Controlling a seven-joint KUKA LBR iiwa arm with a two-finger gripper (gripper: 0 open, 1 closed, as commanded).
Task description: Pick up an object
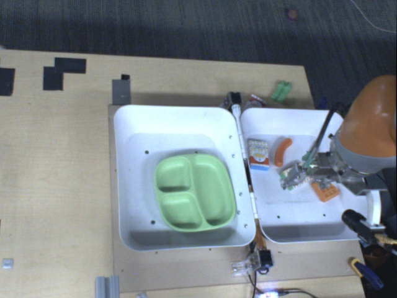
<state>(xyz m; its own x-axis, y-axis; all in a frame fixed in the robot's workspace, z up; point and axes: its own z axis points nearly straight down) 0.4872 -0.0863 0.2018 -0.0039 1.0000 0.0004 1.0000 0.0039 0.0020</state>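
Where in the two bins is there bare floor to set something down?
Left bin: bare floor rings the green divided tray, widest along the back and left walls. Right bin: the front strip is bare. Its middle is crowded with the small carton, orange sausage-shaped piece, orange block and claw.

You're looking at a KUKA arm [366, 135] w/ a big rounded orange band on top, smooth and glossy, over a grey wrist section. Below that you've got a darker metal gripper [298, 174], small and cluttered, parts blurred. A thin dark cable or rod runs diagonally along the arm's left side.
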